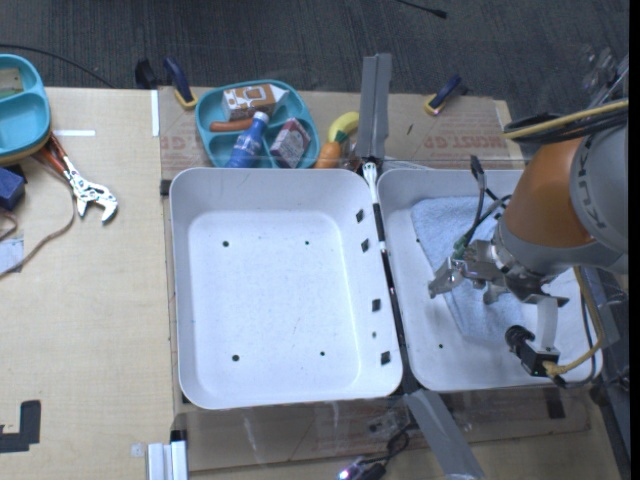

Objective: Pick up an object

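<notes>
Your claw (497,290) is hovering over the pale blue cloth (450,230) in the right bin (420,368), at three o'clock; I cannot tell its state.

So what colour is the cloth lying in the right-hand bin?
Pale blue. The cloth shows in the camera view, spread under the arm's gripper.

- Two bins sit side by side: the left bin (275,288) and the right bin (425,358).
- A cloth (445,230) lies in the right bin, under the arm (560,203).
- Behind the left bin sits a tray (215,118) holding a bottle (245,140).
- Far left on the bench lies a wrench (88,193).
</notes>
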`<control>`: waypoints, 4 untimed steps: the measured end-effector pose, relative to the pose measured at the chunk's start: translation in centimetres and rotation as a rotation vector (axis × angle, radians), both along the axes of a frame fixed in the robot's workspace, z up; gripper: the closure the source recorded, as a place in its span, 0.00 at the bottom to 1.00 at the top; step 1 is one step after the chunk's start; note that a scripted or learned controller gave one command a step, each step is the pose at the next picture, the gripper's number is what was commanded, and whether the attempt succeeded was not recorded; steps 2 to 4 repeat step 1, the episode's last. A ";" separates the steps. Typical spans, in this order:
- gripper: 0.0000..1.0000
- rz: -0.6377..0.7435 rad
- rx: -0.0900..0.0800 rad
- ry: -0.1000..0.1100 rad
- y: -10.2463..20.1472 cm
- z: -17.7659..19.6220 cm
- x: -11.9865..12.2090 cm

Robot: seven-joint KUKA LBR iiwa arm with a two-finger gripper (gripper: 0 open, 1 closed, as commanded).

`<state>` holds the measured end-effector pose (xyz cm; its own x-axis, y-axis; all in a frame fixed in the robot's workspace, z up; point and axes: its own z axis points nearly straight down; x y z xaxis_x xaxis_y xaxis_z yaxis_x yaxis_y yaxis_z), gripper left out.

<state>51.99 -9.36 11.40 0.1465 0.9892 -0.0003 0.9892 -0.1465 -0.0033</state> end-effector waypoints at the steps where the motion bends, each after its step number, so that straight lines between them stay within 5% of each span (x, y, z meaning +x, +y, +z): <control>1: 0.00 -0.090 0.000 0.000 -2.8 -2.3 -3.3; 4: 0.00 -0.090 0.000 0.000 -2.8 -2.3 -3.3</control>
